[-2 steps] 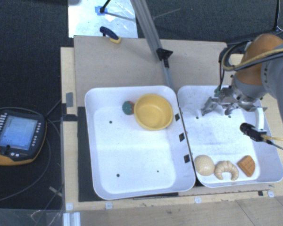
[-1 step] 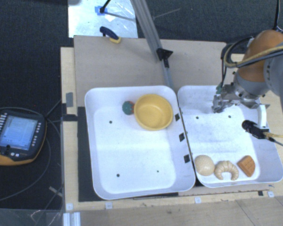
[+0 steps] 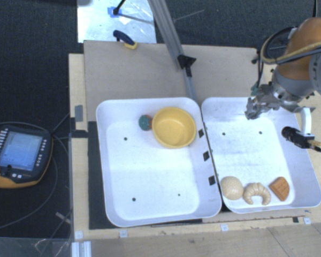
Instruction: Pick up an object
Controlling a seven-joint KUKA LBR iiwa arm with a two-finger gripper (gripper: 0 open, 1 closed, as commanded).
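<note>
My gripper [image 3: 252, 111] hangs over the far part of the right bin [image 3: 257, 143], with nothing seen between its fingers. Along that bin's near edge lie a round cream bun [image 3: 231, 187], a pale croissant [image 3: 257, 193] and an orange-brown waffle-like piece [image 3: 280, 188], well away from the gripper. In the left bin [image 3: 144, 181] a yellow bowl [image 3: 174, 127] sits at the far right, and a small dark green ball [image 3: 145, 122] rests just to its left.
A grey pole [image 3: 171, 31] with a black clamp slants over the board behind the bins. A teach pendant [image 3: 17, 154] lies on the floor at the left. Black clips [image 3: 206, 155] join the two bins.
</note>
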